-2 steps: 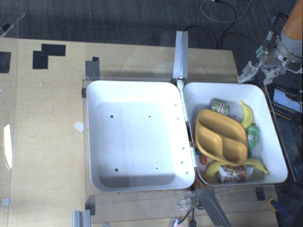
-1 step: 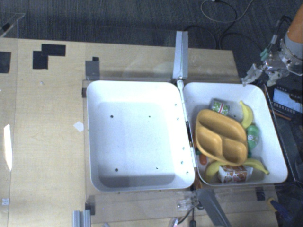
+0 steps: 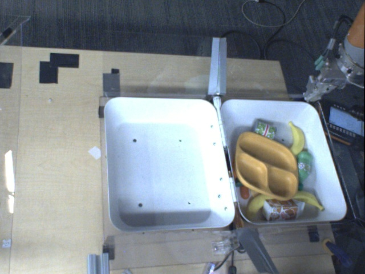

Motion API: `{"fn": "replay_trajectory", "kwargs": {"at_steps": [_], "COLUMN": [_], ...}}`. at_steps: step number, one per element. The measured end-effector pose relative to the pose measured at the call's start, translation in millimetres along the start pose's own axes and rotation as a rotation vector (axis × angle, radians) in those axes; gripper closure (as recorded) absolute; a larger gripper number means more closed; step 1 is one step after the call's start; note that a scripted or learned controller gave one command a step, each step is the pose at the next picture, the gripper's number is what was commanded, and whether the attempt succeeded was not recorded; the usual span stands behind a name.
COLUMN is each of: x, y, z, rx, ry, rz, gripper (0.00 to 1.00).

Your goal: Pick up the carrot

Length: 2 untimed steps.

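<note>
I see my end effector (image 3: pixel 317 88) just beyond the right bin's (image 3: pixel 325 131) far right corner, grip state unclear, while an orange sliver, perhaps the carrot (image 3: pixel 244 193), lies under the yellow tray's (image 3: pixel 267 163) near-left edge.

Bins (image 3: pixel 159 124): smooth white plastic, faint sheen. Bench top (image 3: pixel 57 170): pale wood, matt; a glossy clear sheet at its left edge, possibly acrylic. Divided dish (image 3: pixel 267 163): smooth mustard plastic, semi-gloss. Upright post (image 3: pixel 218 67): brushed grey metal. Floor (image 3: pixel 142 10): dark, rough carpet.
</note>
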<state>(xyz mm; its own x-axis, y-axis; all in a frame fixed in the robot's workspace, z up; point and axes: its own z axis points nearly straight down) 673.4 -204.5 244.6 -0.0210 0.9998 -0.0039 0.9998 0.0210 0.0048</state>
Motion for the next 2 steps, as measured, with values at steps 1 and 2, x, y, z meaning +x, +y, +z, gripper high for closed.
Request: {"fn": "replay_trajectory", "kwargs": {"at_steps": [1,2], "x": [-1,16], "y": [-33,-89], "z": [22,-19], "rx": [0.003,0.001], "ry": [0.004,0.003], "rz": [-0.175,-0.282], "gripper": [1.00,1.00]}}
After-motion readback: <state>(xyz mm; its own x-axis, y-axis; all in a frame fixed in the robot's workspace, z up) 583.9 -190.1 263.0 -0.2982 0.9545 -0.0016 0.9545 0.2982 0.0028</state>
